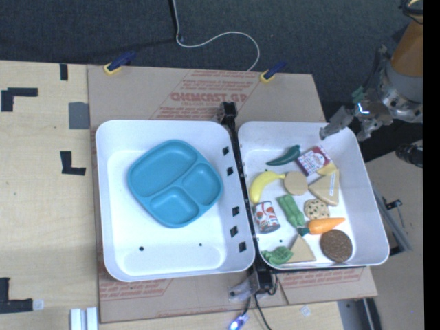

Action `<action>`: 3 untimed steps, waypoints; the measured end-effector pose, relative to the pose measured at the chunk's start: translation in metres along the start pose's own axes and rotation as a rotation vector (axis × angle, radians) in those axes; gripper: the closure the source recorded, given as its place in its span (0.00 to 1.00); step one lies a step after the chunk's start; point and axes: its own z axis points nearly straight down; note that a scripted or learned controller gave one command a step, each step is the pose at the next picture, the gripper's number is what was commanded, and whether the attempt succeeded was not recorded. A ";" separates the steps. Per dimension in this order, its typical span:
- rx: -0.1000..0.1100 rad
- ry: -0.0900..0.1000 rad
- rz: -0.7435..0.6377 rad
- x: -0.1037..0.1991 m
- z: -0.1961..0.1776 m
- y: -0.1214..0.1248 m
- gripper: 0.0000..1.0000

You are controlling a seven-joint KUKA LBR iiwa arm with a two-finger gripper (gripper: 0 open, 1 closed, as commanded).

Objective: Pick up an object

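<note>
Off the right bin's (357, 184) top-right corner my gripper (337, 124) hovers, finger state unclear; nearest toy, green pepper (283, 157), lies down-left, slanted.

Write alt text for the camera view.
A grey arm's gripper hovers at the top right corner of the right bin, which holds toy food including a banana and carrot. The left bin holds a blue divided plate.

Arm (405, 67) reaches in from the right, pincer (338, 124) angled down-left.
</note>
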 end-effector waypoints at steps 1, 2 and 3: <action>-0.013 -0.002 -0.004 0.047 -0.140 -0.046 0.00; -0.001 -0.002 -0.002 0.045 -0.141 -0.045 1.00; -0.019 -0.008 0.005 0.010 -0.295 -0.095 1.00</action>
